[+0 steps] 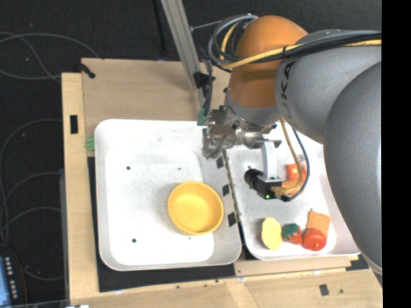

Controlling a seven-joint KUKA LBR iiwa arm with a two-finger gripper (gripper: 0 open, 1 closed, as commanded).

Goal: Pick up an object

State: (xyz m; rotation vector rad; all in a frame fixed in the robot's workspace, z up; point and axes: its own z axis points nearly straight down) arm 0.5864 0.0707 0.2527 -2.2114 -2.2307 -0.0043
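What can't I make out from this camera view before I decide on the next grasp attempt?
- Gripper: fingers are small and dark against the bin divider, so their state is unreadable.
- Right bin: the arm covers most of it; anything under it is hidden.
- Small orange item: half hidden behind cables; identity unclear.
- Toys in the near corner: clustered together, so edges and contacts are unclear.
- Yellow bowl: fully visible.

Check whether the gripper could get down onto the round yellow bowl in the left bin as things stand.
Probably yes: the round yellow bowl sits alone, open side up, nothing over it, and the gripper hangs close above the bins' divider.
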